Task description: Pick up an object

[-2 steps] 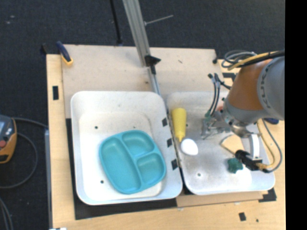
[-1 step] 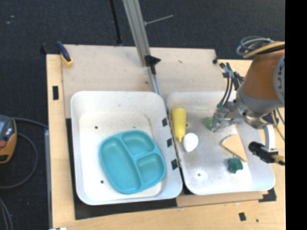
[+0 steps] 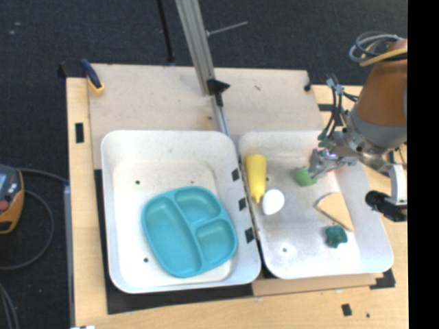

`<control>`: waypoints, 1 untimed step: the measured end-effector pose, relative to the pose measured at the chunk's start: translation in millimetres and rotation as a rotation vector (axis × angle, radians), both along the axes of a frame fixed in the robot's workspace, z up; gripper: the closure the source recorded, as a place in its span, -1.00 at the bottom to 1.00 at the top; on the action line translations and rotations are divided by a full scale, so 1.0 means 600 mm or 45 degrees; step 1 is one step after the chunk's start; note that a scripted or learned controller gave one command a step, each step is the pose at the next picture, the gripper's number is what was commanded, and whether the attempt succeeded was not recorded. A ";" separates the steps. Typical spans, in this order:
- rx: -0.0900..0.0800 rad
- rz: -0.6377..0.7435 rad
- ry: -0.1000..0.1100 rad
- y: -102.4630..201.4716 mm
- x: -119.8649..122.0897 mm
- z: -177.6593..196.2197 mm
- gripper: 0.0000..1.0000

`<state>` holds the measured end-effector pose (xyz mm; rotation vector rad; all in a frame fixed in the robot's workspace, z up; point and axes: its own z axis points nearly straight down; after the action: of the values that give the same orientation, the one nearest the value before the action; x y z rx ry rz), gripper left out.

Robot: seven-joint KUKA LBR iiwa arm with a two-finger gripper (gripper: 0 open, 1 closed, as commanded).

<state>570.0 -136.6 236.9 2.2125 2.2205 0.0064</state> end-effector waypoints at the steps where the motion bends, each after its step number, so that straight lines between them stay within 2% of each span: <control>1: -0.001 0.000 0.000 -0.002 0.003 0.091 1.00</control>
<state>571.7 -138.0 291.5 2.2123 2.2198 0.0061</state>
